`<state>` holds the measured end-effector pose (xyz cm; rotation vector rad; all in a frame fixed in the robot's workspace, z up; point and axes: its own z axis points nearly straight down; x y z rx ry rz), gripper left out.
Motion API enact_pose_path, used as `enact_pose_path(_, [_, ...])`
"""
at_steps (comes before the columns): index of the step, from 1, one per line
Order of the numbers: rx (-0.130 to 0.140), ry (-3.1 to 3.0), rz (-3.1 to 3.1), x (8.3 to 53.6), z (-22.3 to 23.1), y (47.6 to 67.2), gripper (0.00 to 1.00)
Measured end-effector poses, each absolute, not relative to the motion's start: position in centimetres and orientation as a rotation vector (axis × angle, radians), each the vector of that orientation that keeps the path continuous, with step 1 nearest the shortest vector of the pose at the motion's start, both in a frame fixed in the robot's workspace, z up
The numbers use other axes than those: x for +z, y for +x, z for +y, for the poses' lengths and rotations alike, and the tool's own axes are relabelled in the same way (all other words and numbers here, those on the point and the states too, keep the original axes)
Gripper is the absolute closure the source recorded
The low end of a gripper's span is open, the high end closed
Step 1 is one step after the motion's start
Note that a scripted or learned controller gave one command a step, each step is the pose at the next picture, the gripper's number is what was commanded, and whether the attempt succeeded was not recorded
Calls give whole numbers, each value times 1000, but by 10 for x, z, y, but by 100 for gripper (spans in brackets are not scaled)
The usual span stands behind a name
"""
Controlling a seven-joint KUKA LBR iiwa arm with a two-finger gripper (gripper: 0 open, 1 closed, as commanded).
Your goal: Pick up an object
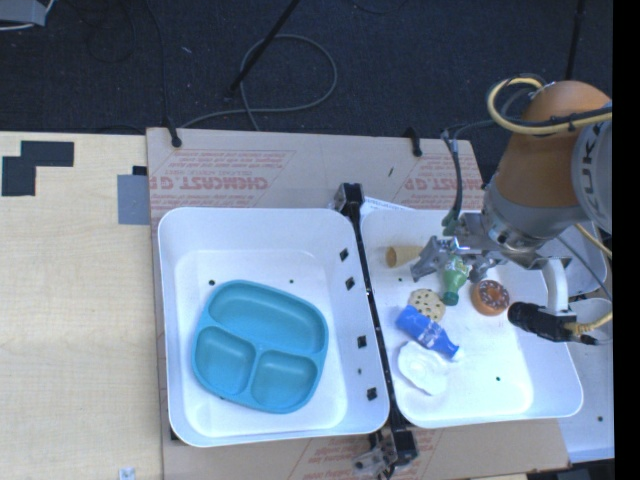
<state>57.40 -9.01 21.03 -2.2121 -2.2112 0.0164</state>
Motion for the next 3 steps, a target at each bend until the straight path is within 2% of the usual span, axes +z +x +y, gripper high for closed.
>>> enact_pose_path(1, [3, -2217, -2220, 218, -90, 577, 0])
enact_pose_path(2, [8, -2216, -2217, 155, -90, 581, 0])
enact_pose_path(3, [7, -2217, -2217, 110, -90, 583, 0])
